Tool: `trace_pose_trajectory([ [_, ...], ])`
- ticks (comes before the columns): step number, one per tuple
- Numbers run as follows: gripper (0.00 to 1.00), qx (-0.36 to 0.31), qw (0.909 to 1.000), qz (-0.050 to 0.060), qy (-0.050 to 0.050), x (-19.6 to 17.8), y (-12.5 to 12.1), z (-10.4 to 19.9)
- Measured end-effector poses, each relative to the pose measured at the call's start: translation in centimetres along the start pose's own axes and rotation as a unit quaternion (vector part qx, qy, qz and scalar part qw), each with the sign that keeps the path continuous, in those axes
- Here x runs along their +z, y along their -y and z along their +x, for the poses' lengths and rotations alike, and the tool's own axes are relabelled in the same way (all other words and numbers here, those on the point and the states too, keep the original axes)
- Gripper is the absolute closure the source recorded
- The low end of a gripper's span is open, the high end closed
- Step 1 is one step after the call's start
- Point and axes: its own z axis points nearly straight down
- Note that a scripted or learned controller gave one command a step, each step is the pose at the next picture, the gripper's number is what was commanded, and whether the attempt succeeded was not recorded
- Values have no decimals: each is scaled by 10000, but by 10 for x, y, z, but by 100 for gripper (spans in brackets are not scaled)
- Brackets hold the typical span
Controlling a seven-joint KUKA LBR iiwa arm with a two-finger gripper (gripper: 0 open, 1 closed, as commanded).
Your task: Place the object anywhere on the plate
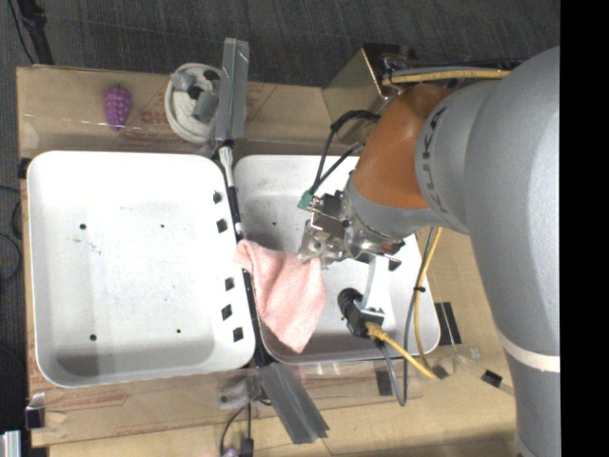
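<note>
A pink cloth (285,298) lies crumpled in the right bin (285,188), along its left wall, with its left edge lapping up onto the divider between the bins. My gripper (312,248) hangs over the right bin, its tip right at the cloth's upper right corner. The wrist and the arm's orange band (400,160) cover the middle of that bin.
The left bin (124,265) is beside the cloth. On the bench behind the bins are a small purple object (117,106) and a white coiled item (193,98). Black and yellow cables (385,336) hang from the wrist over the right bin's front.
</note>
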Motion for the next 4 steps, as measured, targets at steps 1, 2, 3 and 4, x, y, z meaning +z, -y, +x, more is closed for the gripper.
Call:
trace_pose_trajectory([
  [1, 100, -33, 10000, 5, -5, -23, 0, 0],
  [2, 100, -2033, 9791, 11, 2, -20, 17, 36],
  [3, 100, -3954, 9185, 0, 6, -29, 36, 86],
  [4, 100, -5725, 8199, 8, 5, -28, 70, 134],
])
